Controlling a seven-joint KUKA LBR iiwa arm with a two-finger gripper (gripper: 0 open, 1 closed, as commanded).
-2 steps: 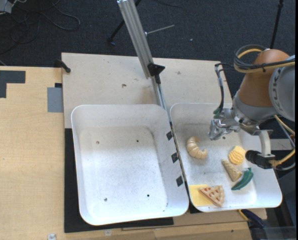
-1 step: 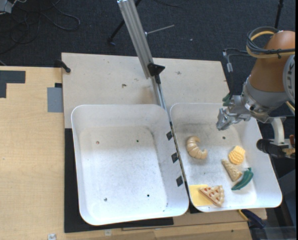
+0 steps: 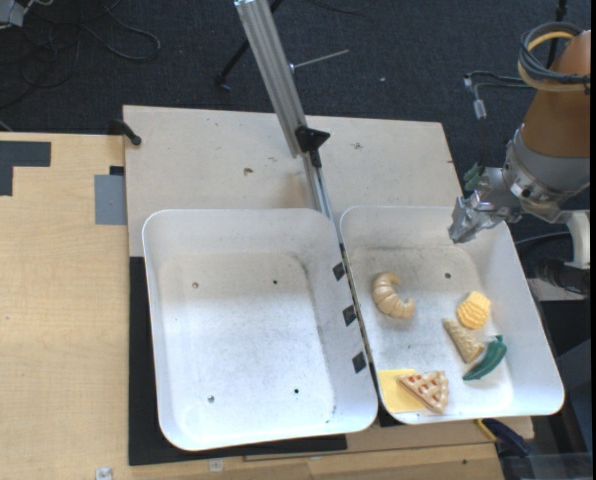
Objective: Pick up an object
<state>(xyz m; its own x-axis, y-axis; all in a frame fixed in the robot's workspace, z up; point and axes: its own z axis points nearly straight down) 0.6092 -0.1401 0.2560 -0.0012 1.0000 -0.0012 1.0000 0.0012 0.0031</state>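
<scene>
Croissant (image 3: 393, 296) lies well apart from the gripper (image 3: 464, 225)

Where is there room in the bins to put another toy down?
The left bin has a bare floor. In the right bin, the croissant, pizza slice and green pepper crowd the lower part; the strip above the croissant, beside the gripper, is free.

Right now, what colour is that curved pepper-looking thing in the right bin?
Green. The pepper shows best in the camera view, near the bin's right wall.
</scene>
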